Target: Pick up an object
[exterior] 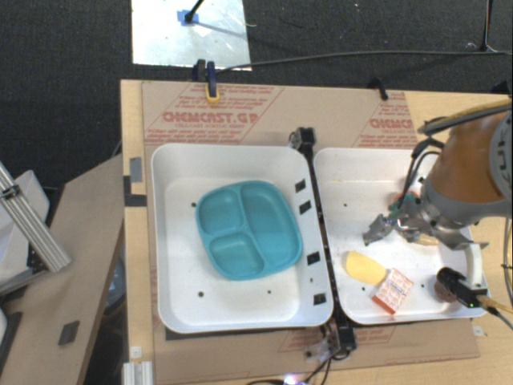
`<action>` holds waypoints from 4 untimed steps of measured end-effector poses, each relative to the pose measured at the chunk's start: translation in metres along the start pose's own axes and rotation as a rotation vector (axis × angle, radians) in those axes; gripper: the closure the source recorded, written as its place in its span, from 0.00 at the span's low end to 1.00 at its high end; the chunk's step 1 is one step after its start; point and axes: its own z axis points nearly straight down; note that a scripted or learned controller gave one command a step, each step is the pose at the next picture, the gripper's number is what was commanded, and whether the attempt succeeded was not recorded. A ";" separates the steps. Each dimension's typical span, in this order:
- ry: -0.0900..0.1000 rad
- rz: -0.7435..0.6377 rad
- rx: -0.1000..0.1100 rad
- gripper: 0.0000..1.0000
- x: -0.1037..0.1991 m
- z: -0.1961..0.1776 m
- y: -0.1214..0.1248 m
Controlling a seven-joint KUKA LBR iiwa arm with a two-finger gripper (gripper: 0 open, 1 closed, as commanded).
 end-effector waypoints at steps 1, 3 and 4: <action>0.000 0.001 0.001 0.00 0.001 0.052 0.000; -0.003 -0.002 -0.009 1.00 -0.005 -0.009 0.010; -0.003 -0.002 -0.009 1.00 -0.009 -0.054 0.007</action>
